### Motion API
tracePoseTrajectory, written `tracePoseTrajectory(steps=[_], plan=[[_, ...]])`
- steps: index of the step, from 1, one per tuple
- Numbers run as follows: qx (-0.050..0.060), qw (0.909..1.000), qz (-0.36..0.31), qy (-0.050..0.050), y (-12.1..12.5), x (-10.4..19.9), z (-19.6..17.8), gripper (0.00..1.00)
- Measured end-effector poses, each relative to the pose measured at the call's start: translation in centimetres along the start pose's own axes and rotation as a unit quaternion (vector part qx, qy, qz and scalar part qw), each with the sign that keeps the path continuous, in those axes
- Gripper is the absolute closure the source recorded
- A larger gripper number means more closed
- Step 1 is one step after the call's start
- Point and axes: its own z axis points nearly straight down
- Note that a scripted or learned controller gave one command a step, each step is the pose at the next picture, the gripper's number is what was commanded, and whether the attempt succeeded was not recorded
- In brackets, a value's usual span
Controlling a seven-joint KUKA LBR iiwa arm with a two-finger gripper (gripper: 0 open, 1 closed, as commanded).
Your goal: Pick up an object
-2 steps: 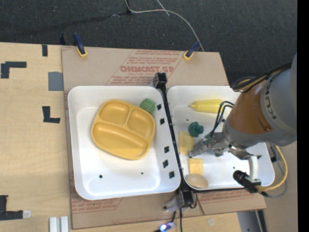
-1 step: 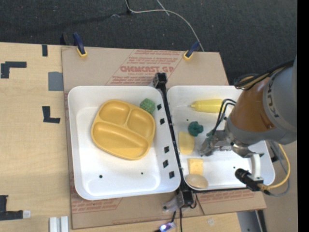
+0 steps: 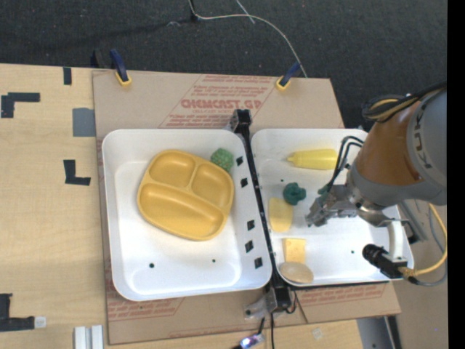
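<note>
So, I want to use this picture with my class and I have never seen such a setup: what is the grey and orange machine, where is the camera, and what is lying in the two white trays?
The machine is a robot arm, grey with an orange band, reaching in from the right. At its end is a gripper with two fingers, low over the right bin; nothing can be seen between the fingers.

The one camera is fixed above the bench and looks down at a slant.

The left bin holds a yellow divided plate and a small green toy at the plate's upper right edge.

The right bin holds a yellow corn-like piece, a dark green piece, a pale yellow block, a small yellow square and a tan round piece.

Its job is to pick up an object.
</note>
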Motion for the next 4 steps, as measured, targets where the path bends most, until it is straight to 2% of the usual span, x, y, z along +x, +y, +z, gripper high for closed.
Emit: tracePoseTrajectory(steps=[1,2,3,4], plan=[[-0.002,1.0000,0.000,-0.001,0.9,-0.1,-6.0,1.00],[0.000,1.0000,0.000,0.000,1.0,-0.1,-7.4,1.00],[0.002,1.0000,-0.002,0.001,0.9,4.8,-6.7,1.00],[0.001,1.0000,-0.003,0.001,1.4,10.4,-8.1,1.00]])
